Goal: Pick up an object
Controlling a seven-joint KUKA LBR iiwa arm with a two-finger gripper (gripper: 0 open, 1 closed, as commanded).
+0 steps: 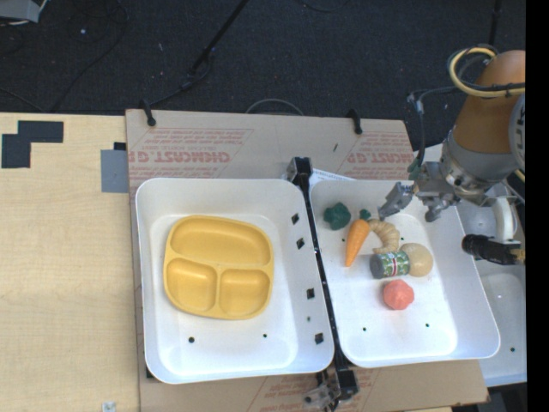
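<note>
Carrot in right bin, jaws spread and empty above the bin's far edge.

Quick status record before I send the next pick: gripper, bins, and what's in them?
gripper: over the right bin's far edge, jaws spread, nothing between them
left bin: holds a yellow divided tray
right bin: holds a carrot, green piece, small bottle, red ball
pick: not yet done
</note>
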